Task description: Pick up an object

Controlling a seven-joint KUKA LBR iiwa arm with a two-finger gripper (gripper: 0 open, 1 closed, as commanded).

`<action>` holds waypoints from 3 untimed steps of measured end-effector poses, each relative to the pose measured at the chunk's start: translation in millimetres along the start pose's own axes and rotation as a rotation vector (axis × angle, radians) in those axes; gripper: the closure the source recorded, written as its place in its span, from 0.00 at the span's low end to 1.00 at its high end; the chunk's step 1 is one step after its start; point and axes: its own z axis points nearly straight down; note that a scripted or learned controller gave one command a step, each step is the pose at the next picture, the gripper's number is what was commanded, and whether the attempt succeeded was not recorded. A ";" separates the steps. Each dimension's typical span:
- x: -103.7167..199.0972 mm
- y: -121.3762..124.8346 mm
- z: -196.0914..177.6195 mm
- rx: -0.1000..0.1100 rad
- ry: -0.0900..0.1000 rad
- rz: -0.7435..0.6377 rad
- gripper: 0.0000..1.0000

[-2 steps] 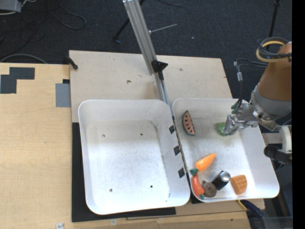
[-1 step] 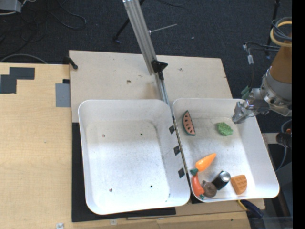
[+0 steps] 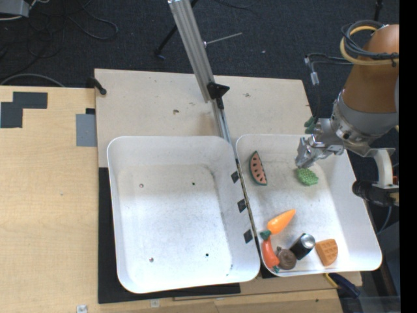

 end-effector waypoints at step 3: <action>169.8 -14.0 28.9 0.004 -0.001 0.000 1.00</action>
